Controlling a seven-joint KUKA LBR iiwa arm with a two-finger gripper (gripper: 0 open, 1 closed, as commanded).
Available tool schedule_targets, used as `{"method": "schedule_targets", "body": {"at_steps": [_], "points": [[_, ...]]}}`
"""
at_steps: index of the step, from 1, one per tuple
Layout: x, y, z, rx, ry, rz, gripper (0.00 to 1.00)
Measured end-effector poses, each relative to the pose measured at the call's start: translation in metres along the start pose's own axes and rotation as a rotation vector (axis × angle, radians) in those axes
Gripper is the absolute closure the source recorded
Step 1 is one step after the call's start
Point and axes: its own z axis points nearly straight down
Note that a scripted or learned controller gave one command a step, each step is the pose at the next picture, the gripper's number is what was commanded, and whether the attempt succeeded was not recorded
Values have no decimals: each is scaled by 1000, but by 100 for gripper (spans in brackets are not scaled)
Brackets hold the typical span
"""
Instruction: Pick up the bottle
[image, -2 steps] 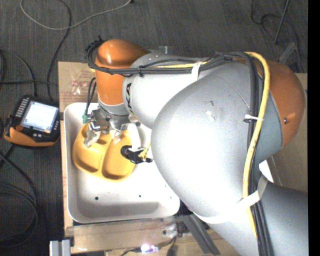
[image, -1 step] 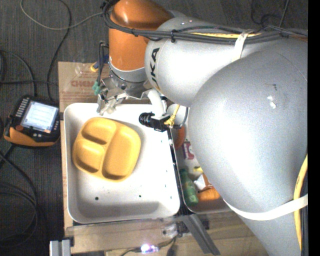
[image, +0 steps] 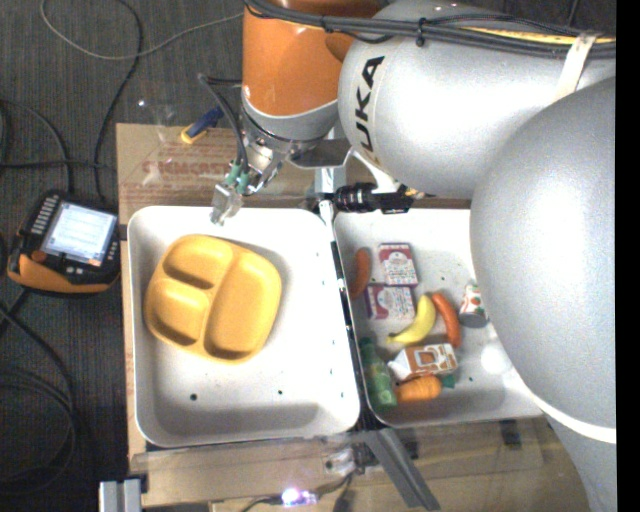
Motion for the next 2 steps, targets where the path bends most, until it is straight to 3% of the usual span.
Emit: {"method": "schedule_targets", "body": {"at_steps": [1, 2], "points": [[4, 9, -106, -2, -2, -116, 100], [71, -16, -63, -3, 3, -735, 100]]}}
